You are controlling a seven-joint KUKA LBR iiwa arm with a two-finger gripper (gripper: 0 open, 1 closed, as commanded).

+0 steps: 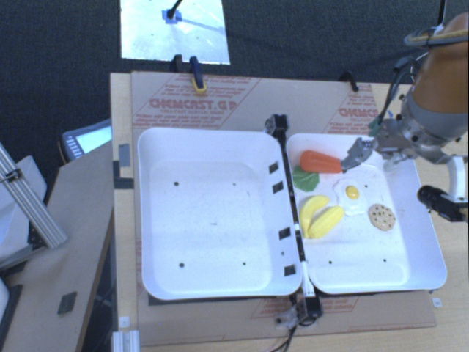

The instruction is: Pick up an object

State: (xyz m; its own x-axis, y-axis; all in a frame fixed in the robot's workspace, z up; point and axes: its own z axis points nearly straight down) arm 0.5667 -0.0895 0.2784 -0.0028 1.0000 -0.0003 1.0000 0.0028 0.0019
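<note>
Four toy foods lay in the right bin (418, 266), with the carrot (320, 161) at ten o'clock just beside the gripper (357, 155), its state impossible to tell; a good pick likely meant centring over the carrot's middle before descending.

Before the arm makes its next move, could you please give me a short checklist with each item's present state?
1. Objects in the right bin: carrot, fried egg, banana, cookie present: ok.
2. Gripper positioned by a target: it sits at the carrot's right end: ok.
3. Object held: nothing visible between the fingers: not ok.
4. Finger opening: cannot tell.
5. Carrot free of neighbours: a green piece touches it below: not ok.
</note>
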